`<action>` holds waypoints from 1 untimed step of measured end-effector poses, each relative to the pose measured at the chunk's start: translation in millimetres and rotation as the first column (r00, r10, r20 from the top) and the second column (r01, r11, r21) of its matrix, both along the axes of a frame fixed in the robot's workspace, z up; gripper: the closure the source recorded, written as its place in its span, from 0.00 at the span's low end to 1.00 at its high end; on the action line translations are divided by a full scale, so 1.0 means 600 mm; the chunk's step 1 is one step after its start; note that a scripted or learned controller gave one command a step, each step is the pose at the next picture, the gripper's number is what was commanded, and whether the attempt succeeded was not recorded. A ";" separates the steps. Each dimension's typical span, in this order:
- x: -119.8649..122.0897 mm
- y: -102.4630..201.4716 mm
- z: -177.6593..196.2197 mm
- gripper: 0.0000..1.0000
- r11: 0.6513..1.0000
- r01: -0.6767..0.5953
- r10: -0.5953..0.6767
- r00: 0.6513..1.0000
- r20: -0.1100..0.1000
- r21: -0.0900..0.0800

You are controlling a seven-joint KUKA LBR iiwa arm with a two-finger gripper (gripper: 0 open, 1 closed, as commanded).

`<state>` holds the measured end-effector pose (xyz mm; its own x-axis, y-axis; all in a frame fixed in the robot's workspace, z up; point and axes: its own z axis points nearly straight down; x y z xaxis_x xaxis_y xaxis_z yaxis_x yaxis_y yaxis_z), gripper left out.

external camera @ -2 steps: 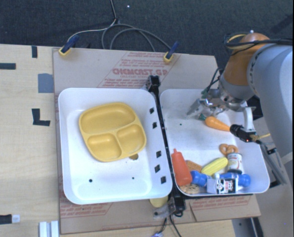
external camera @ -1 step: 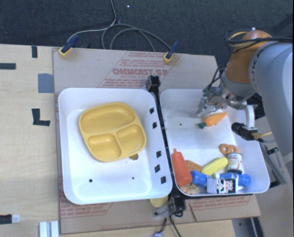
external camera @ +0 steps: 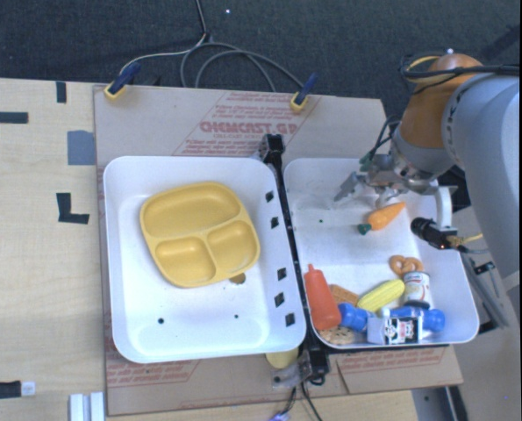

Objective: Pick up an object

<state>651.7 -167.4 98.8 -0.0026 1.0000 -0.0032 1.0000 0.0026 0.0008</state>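
My gripper (external camera: 369, 189) hangs over the back of the right bin (external camera: 331, 182), open, with nothing between its fingers. An orange toy carrot (external camera: 385, 217) with a green tip lies on the bin floor just in front of it, close to the gripper but apart from it. Towards the front of the same bin lie a red bottle (external camera: 320, 295), a yellow corn cob (external camera: 379, 295), a pretzel (external camera: 404, 265), a small jar (external camera: 417, 285) and a blue bottle with a white label (external camera: 405, 324).
The left bin (external camera: 125, 261) holds a yellow divided plate (external camera: 201, 232). A black divider (external camera: 282, 235) runs between the two bins. The grey arm (external camera: 480, 147) with its orange band covers the right bin's back right corner. Cables lie behind the bins.
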 end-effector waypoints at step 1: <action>-0.098 -0.088 -0.017 0.00 1.000 0.003 -0.003 1.000 0.010 0.011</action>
